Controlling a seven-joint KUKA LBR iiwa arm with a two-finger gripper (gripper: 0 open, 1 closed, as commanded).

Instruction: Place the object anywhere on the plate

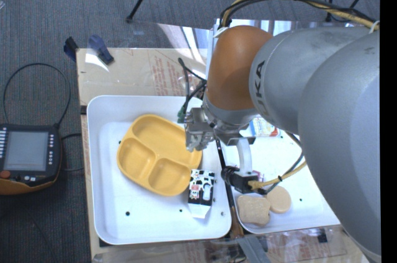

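A yellow plate (152, 153) with three compartments lies in the left white bin (102, 193). A small black-and-white carton (201, 192) lies on the bin floor just off the plate's lower right rim, next to the wall between the bins. My gripper (195, 139) hangs over the plate's right edge, above and slightly left of the carton. I see nothing held under it. The arm's orange band and grey body cover much of the right bin.
In the right bin (310, 206), two pale tan biscuit-shaped pieces (254, 210) (280, 198) lie near the front left corner. A colourful packet (265, 127) peeks out under the arm. A teach pendant (28, 153) lies on the floor left of the bench.
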